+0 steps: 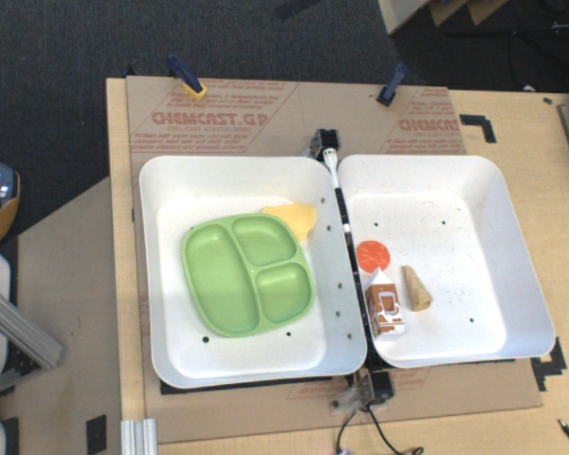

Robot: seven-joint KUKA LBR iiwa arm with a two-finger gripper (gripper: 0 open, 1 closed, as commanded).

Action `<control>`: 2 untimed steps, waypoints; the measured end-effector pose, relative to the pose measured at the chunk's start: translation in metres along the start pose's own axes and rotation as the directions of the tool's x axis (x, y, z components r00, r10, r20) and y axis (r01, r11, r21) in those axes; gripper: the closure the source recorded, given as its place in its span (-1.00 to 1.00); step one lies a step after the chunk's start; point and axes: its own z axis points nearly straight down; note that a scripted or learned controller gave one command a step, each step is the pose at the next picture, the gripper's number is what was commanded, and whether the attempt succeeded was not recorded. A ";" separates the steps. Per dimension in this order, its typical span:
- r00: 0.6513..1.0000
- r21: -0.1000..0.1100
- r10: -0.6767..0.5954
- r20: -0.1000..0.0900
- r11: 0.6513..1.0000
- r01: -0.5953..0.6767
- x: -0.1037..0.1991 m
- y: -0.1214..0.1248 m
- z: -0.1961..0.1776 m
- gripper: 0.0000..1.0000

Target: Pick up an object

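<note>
Green divided plate (pixel 247 274) filled left bin (pixel 161 254); small orange disc (pixel 373 255), brown carton (pixel 384 309), cone (pixel 416 288) clustered near right bin's (pixel 493 254) left wall. Nothing lifted; you could not tell gripper state. Next, by judgement: choose target, descend.

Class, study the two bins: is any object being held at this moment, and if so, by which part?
Nothing is held. The green plate lies in the left bin; the orange disc, carton and cone lie in the right bin.

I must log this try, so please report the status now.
Orange disc, brown carton and tan cone lie loose in right bin. Green divided plate in left bin, partly covering yellow piece.
</note>
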 end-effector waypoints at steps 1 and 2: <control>1.000 0.014 0.011 0.001 1.000 -0.011 -0.072 -0.001 0.004 1.00; 1.000 0.036 -0.002 -0.012 0.999 0.002 0.017 -0.004 0.164 1.00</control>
